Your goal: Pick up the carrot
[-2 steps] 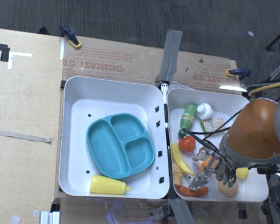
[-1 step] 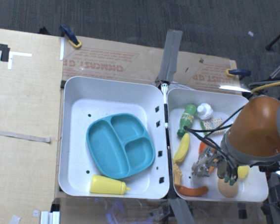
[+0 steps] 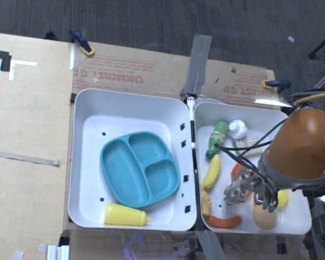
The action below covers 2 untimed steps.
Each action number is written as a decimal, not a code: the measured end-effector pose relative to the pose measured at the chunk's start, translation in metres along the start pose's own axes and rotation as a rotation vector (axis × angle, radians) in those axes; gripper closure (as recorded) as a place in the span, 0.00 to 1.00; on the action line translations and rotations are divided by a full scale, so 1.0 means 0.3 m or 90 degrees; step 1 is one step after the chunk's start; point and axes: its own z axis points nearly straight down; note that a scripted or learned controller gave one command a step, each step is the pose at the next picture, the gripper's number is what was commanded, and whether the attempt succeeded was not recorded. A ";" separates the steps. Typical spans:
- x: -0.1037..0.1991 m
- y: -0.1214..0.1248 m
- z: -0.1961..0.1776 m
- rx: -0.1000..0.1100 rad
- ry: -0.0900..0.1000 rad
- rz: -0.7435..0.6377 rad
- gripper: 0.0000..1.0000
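Note:
The carrot [image 3: 236, 171] is an orange piece in the middle of the right bin [image 3: 296, 230], mostly covered by my gripper. My gripper [image 3: 238, 190] hangs low over it, below the orange wrist band [image 3: 299, 144], and its metal tip sits right at the carrot's lower end. The view does not show whether the carrot is held. Another bit of orange [image 3: 258, 196] shows just to the right of the gripper.
Around the gripper in the right bin lie a banana [image 3: 210, 172], a green bottle [image 3: 217, 137], a white item [image 3: 237, 128], a brown sausage [image 3: 223, 221], a tan round piece [image 3: 264, 218] and a yellow piece [image 3: 283, 198]. The left bin [image 3: 85, 147] holds a blue divided plate [image 3: 140, 168] and a yellow squeeze bottle [image 3: 126, 214].

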 end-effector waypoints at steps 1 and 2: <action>0.004 -0.093 0.068 -0.001 0.011 -0.127 1.00; -0.006 -0.090 0.036 -0.001 0.008 -0.129 1.00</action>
